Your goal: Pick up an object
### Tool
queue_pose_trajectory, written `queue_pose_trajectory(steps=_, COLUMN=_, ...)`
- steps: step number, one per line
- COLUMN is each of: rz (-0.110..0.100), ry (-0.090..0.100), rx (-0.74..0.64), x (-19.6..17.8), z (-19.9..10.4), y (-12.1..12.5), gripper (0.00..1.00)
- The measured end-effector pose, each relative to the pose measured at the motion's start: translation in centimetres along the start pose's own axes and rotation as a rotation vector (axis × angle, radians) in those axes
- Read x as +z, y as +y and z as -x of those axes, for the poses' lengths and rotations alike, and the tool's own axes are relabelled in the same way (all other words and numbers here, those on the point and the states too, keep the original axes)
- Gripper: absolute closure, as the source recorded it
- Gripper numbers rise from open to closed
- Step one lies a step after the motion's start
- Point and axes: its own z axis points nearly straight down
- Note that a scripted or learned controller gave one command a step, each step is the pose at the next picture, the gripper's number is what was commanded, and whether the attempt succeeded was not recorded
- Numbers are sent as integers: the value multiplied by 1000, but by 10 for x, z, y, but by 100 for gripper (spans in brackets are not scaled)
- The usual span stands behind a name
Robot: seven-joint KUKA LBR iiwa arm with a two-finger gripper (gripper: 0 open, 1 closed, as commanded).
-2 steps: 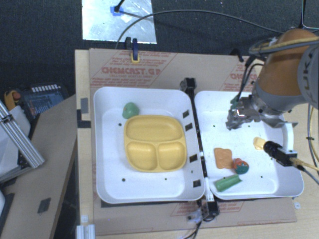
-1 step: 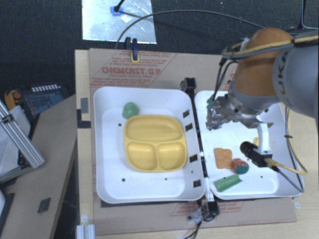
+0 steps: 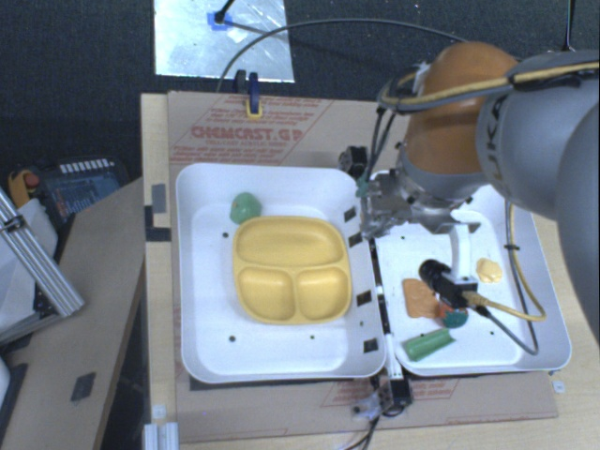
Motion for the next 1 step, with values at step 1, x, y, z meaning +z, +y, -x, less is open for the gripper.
queue_pose_trajectory(steps=1, rz=-1, ry=0, rx=-1, x=5, z=-44, y=1, gripper=100)
